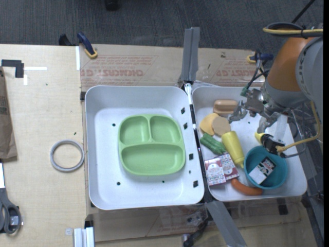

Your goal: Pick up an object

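Right bin [303, 188], crowded: yellow bottle [233, 145] lies lengthwise, cap end toward upper left, between green pickle [212, 144] and blue bowl [265, 168]. Gripper [250, 107] hovers above, nothing visibly held

Toy foods [230, 144] heaped in the right bin [295, 188]: yellow bottle, green pickle, bun, teal bowl, red packet.

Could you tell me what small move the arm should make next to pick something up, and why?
Probably lower the pincer toward the tan bread roll just beside it; the pincer sits above the right bin holding nothing, and the roll lies uncovered.
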Robot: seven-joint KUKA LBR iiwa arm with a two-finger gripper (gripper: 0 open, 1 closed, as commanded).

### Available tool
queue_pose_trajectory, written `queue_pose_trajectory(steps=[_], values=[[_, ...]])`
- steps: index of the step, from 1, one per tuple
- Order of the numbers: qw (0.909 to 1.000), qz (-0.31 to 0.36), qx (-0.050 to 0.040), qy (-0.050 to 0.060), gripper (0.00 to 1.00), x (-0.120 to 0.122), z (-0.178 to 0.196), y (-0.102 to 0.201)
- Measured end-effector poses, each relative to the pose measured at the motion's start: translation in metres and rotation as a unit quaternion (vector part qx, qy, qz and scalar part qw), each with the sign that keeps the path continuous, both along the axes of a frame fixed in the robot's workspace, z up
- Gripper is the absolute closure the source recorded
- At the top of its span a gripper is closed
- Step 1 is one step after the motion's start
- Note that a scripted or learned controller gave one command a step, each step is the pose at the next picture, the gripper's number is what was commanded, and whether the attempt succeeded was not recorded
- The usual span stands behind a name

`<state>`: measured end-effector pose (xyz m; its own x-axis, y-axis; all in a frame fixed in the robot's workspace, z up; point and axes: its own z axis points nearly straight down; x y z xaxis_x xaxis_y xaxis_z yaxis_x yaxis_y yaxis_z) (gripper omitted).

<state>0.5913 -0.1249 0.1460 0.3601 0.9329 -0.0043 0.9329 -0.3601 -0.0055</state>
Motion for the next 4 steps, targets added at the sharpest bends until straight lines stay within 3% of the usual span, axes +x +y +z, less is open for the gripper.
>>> queue_pose_trajectory(steps=[1,2,3,4], values=[[0.992,-0.126,-0.0005,-0.001,0.0,0.024,0.075,-0.032],[0.9998,-0.018,0.0012,-0.001,0.0,-0.022,-0.041,0.01],[0.9997,0.025,0.0015,-0.001,0.0,-0.048,-0.056,0.024],[0.9998,0.022,0.0015,0.001,1.0,-0.048,-0.049,0.022]])
